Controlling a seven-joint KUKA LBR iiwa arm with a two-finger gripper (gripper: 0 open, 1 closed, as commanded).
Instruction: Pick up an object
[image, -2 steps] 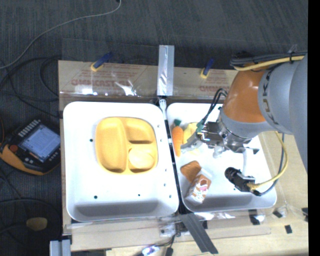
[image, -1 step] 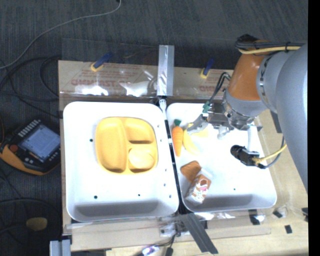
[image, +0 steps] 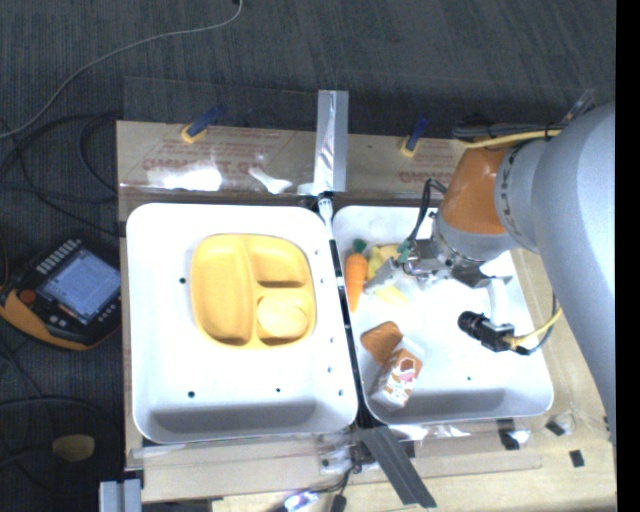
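Note:
My gripper (image: 388, 277) is low over the upper left part of the right bin (image: 500, 385), reaching in from the right under the orange-banded wrist. Its tip sits just right of an orange carrot (image: 353, 279) that lies along the bin's left wall. A yellow-green item (image: 380, 258) lies right at the gripper, partly hidden by it. Below the gripper lie a brown bread-like piece (image: 380, 338) and a small white and red carton (image: 398, 378). I see nothing clearly held.
The left bin (image: 160, 380) holds a yellow divided tray (image: 252, 288). A black connector on a yellow cable (image: 485, 329) hangs over the right bin's middle right. The grey arm covers the bin's upper right corner. A handheld controller (image: 70, 290) lies off the bench at left.

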